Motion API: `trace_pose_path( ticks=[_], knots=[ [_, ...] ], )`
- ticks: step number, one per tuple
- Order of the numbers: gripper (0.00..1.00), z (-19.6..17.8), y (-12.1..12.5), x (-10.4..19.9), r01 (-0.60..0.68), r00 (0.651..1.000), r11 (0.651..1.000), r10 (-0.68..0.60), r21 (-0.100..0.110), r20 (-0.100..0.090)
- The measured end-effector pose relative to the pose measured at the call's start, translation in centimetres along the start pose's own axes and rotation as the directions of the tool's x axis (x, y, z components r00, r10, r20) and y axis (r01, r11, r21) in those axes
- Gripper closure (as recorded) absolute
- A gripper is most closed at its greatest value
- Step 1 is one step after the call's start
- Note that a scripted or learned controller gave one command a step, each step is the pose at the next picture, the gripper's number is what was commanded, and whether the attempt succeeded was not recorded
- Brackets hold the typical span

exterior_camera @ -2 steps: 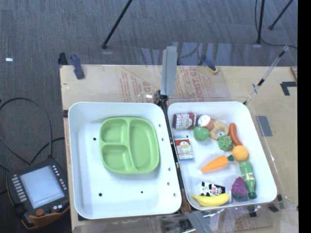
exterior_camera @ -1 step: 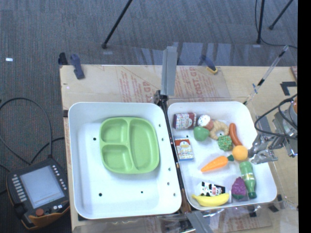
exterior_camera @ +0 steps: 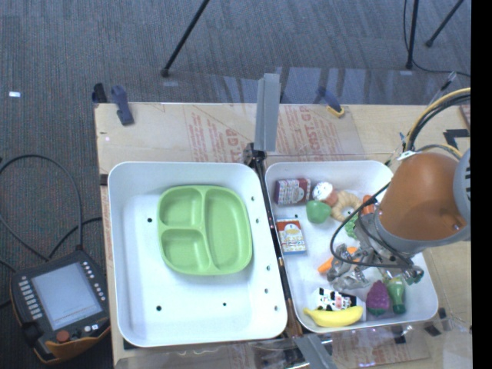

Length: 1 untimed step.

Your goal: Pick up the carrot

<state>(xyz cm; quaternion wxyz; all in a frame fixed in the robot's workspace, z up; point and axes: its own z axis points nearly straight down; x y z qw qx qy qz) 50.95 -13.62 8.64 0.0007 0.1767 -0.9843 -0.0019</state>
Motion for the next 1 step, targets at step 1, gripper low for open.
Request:
trace_pose_path(
  ticks=[1],
  knots=[
    [0.00,-0.32,-0.17,-0.36,0.000,1.000,1.000,0.000,0.007,0.012]
  ],
)
